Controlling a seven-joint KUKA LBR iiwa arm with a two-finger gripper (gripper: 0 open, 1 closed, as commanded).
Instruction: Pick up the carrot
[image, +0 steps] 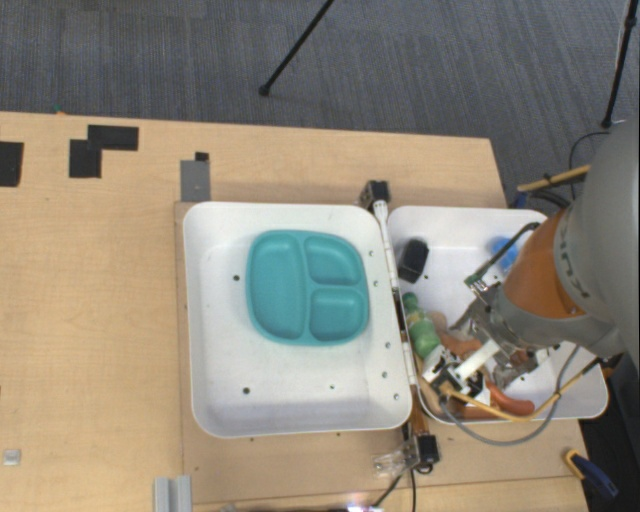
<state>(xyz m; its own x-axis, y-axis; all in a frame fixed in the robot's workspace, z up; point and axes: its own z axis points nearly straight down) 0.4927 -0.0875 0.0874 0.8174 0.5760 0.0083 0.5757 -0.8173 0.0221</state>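
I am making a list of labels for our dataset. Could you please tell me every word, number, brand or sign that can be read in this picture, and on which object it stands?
No readable text in this view.
Teal divided plate in the left bin: plain, no marking.
Black object in the right bin: no label can be made out.
Green item beside the arm: any print is too small and blurred to read.
Black patches on the bench: plain shapes, not letters.

Floor (300, 50): grey ribbed carpet, across twelve o'clock. Bench (90, 330): pale wood top, filling nine to six o'clock. Black tape patches (100, 148): on bench at ten o'clock. Thin black stand leg (298, 48): slanting over carpet at twelve o'clock.
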